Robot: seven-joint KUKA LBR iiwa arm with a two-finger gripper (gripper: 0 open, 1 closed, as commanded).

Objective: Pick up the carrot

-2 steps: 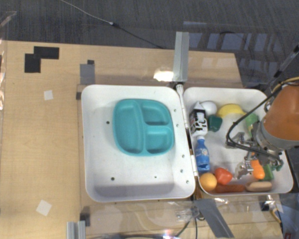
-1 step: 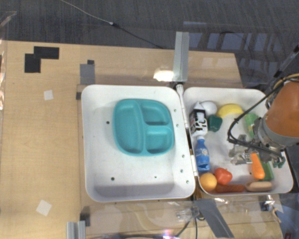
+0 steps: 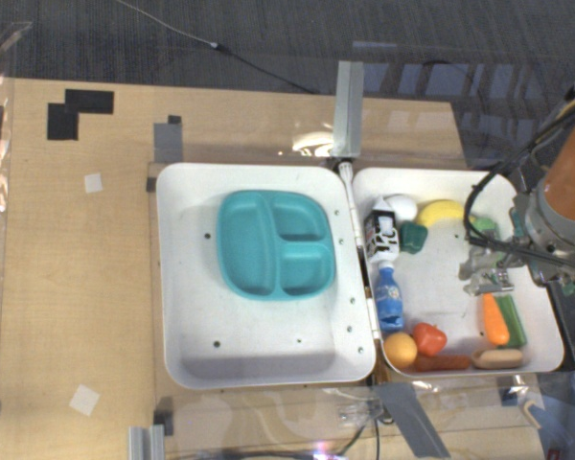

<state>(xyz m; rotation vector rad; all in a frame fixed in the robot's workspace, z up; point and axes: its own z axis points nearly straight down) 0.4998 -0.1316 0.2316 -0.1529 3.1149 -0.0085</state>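
The carrot [image 3: 495, 320], orange and stubby, lies near the right wall of the right bin [image 3: 546, 353], beside a dark green vegetable [image 3: 513, 319]. My gripper [image 3: 489, 278] hangs just above the carrot's upper end, reaching in from the right below the arm's orange band. Nothing shows between its fingers.
The right bin also holds a banana [image 3: 441, 212], a green piece [image 3: 412, 238], a black-and-white bottle [image 3: 383, 233], a blue bottle [image 3: 388, 297], an orange fruit [image 3: 400, 349], a red tomato [image 3: 428, 336], a red sausage [image 3: 441, 361] and a tan bun [image 3: 498, 357]. A teal divided plate [image 3: 276, 244] sits in the left bin [image 3: 187, 286].
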